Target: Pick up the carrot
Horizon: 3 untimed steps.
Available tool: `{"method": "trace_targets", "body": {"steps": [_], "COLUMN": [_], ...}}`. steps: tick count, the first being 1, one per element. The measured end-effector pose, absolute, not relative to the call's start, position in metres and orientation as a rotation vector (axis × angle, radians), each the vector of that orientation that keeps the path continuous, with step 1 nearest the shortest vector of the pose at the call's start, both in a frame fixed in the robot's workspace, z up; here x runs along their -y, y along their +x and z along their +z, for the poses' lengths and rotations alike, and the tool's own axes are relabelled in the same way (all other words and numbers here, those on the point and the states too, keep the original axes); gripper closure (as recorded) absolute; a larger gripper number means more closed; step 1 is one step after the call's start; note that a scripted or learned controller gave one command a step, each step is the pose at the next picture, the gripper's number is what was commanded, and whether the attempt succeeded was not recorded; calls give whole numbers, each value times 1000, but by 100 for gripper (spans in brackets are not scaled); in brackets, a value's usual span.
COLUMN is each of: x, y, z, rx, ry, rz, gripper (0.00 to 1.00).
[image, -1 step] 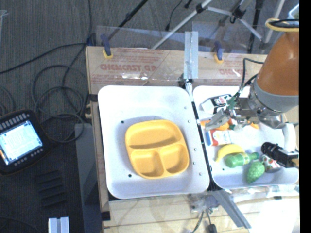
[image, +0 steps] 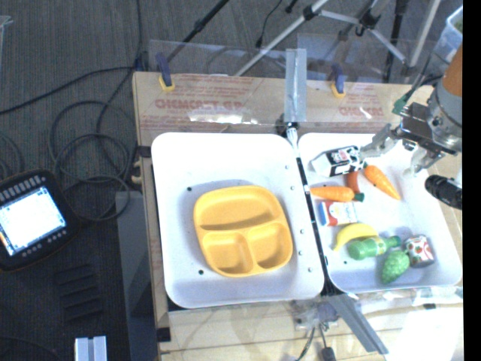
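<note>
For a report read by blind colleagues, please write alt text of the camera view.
The gripper hangs over the far end of the right bin, just above a carrot lying among toy foods: a second carrot, a banana and green vegetables. The left bin holds a yellow divided plate.

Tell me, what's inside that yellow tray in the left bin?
Nothing that I can see: the yellow tray shows three bare compartments. The toy food lies in the right bin instead. What's under the tray is covered.

I'm seeing dark grey carpet [image: 68, 43] lying around the bench, black cables [image: 83, 138] looping across it, silver tripod legs [image: 353, 13] standing behind.
</note>
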State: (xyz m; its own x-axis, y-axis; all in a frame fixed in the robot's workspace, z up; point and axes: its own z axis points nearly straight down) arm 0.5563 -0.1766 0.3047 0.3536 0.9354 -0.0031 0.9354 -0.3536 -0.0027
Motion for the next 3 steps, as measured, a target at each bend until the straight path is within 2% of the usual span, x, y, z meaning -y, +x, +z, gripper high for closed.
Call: {"method": "trace_targets", "body": {"steps": [1, 2, 3], "x": [214, 216, 214], "y": [616, 609, 668], "z": [251, 200, 225], "rx": [1735, 1792, 1628], "ry": [-2619, -2579, -2687], "rz": [8, 8, 6], "gripper": [0, 0, 0]}}
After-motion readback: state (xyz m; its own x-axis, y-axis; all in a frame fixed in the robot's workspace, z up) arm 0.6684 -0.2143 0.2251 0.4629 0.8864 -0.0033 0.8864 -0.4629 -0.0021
